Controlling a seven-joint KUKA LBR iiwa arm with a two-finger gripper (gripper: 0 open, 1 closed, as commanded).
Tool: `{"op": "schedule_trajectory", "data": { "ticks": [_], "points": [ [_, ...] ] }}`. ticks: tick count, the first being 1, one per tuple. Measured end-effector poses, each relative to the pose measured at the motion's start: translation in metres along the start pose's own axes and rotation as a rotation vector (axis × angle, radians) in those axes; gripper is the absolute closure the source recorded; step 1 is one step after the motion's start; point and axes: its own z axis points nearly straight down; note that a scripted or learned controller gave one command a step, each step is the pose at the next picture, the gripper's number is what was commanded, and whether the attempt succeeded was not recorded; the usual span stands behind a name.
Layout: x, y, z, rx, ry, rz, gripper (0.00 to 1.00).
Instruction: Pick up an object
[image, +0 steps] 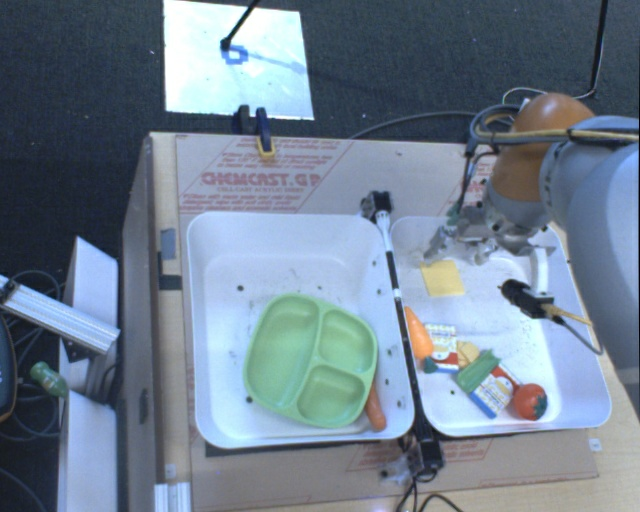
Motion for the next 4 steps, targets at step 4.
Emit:
{"op": "schedule_trajectory", "data": {
  "ticks": [4],
  "points": [
    [0.0,0.0,0.0,0.0,0.0,0.0,0.0]
  ]
}}
